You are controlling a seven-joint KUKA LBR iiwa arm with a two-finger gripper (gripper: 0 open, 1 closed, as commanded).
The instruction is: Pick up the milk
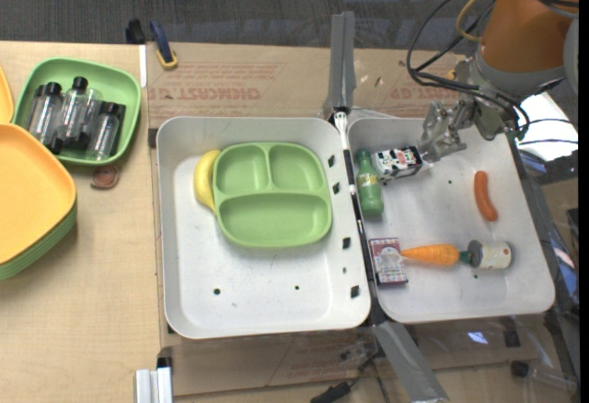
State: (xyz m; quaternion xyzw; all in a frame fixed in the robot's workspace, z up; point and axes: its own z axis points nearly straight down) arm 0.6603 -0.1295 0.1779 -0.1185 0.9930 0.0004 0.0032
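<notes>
Camera view: gripper (440, 136) low over the right bin (515, 295), far end, fingers hard to read (cannot tell how wide they stand). Milk (398, 161) lies on its side just left of the gripper, beside a green bottle (369, 184); contact unclear. Carrot (430, 255), sausage (484, 195), small box (387, 261) nearer. Left bin (184, 282) holds a green divided plate (271, 192).

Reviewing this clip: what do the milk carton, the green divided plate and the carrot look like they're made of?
Milk carton: probably printed card or plastic, with black-and-white graphics; too small to tell which. Green divided plate: likely moulded plastic, uniform colour with a soft sheen and rounded compartment ridges. Carrot: looks like a plastic toy, evenly orange and smooth.
</notes>
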